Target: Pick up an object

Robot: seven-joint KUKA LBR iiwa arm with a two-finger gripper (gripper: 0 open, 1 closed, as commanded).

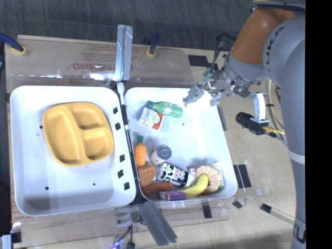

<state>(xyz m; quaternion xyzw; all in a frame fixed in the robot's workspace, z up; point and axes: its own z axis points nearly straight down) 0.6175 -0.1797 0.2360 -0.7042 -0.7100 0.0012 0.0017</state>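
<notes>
Hovering over right bin's (220, 139) upper right corner, hand (193, 97) carries nothing, finger state unclear; green bottle (165, 108) and juice carton (151, 118) lie nearby

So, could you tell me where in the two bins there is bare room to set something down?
Left bin: bare floor rings the yellow tray, widest along the near edge. Right bin: free white floor on the right, from the green bottle down to the banana, below the gripper. The near-left corner is crowded: carrot, can, cow-print carton, banana.
</notes>
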